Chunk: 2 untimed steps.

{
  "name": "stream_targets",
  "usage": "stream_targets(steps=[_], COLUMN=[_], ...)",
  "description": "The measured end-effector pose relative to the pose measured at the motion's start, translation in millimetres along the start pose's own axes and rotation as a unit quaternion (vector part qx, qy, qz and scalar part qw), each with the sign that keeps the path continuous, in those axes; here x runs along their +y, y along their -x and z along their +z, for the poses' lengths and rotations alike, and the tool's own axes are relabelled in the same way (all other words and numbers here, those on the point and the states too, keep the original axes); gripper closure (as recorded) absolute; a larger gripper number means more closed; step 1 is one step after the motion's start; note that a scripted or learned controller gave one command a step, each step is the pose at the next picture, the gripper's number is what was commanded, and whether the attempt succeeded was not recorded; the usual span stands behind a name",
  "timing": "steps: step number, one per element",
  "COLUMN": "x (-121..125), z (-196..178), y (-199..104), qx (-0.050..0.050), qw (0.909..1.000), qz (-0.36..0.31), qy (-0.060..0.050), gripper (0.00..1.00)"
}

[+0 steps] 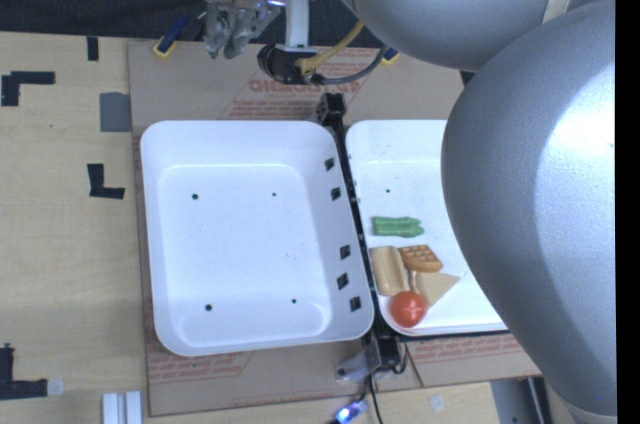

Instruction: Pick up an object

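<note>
Grey two-finger gripper (228, 40) up beyond far edge of left shallow white bin (160, 212), over cardboard. Fingers close together, nothing between them. Right white bin (400, 157) holds green pod-shaped toy (398, 227), tan bread piece (386, 268), orange waffle (422, 259), red tomato (407, 308), clustered near divider.

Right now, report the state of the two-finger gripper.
Two-finger gripper: raised above the bench beyond the left shallow white bin, nothing between its fingers; open or shut cannot be told.
</note>
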<state>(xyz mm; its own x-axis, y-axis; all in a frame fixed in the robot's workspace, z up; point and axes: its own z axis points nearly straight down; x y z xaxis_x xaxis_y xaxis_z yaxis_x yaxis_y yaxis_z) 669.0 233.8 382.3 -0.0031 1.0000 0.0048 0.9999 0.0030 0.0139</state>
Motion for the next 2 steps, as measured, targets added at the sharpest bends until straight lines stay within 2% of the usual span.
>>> stream_targets(steps=[1,2], x=[0.4,-0.5], z=[-122.3,-43.1], y=[-0.8,71.2], qx=[0.000,-0.005], qw=[1.0000,0.9999], qz=[0.000,0.004], qy=[0.000,-0.011], gripper=[1.00,1.00])
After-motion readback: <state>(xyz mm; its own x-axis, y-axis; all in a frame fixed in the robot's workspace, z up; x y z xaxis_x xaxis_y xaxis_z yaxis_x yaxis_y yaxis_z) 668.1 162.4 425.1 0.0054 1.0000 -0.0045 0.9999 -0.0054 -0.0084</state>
